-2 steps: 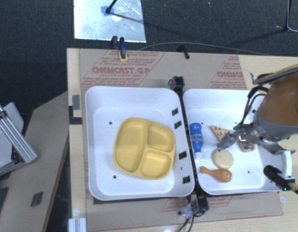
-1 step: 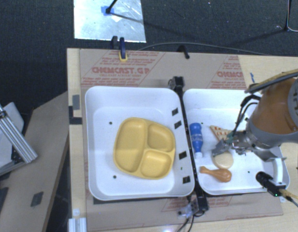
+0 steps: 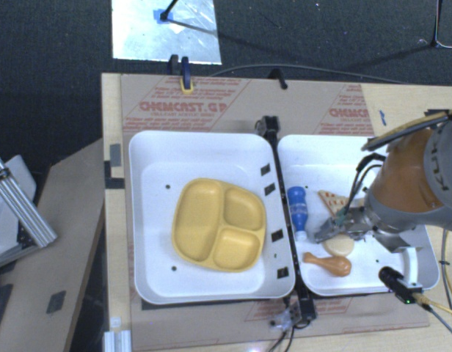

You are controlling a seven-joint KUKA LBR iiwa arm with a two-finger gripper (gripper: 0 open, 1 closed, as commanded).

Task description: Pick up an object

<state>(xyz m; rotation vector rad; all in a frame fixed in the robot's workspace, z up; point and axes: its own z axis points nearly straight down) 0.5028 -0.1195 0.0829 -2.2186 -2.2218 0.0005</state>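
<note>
Over the right bin [image 3: 431, 270] your gripper [image 3: 330, 230] sat low w/ its tip touching the cream egg-shaped piece [image 3: 339, 246], probably lined up for a grab. Couldn't tell its state. Drumstick [image 3: 329, 263], blue bottle [image 3: 296, 210] lay beside it; yellow tray [image 3: 219, 224] in left bin.

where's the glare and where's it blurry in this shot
Camera view: the strongest glare is on the shiny foil sheet at the top, washed nearly white; the white bins are bright but keep their edges; the arm at the right is soft, and the gripper over the small toys is too blurred to read; the yellow tray is evenly lit.
</note>
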